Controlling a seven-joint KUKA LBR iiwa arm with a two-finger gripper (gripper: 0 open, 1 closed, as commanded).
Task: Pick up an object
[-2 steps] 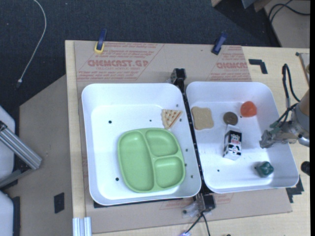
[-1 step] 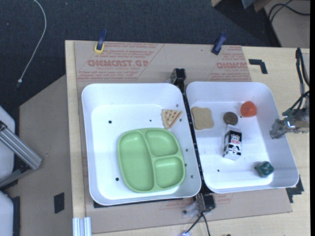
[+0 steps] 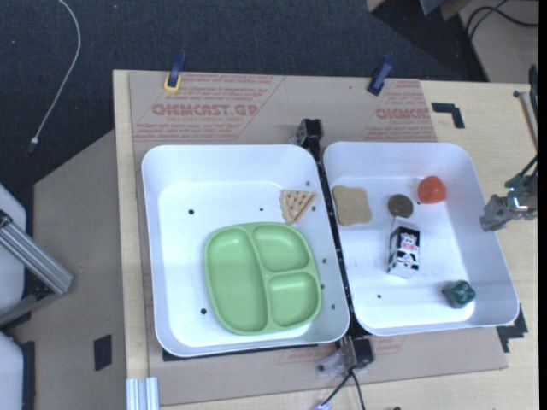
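The right bin (image 3: 479,254) holds several small objects. There is a tan bread slice (image 3: 350,205), a round brown cookie (image 3: 400,205), an orange-red ball (image 3: 432,189), a black-and-white carton (image 3: 404,251) lying in the middle, and a dark green lump (image 3: 459,294) near the front right corner. My gripper (image 3: 498,213) hangs at the far right, just over the right bin's outer rim. It is beside the orange-red ball and apart from every object. Nothing is seen in its grasp.
The left bin (image 3: 171,229) holds a green divided plate (image 3: 261,277) and a triangular waffle piece (image 3: 297,203) near its right wall. Blue clamps (image 3: 380,75) sit on the cardboard bench top behind the bins. Cables run along the far right.
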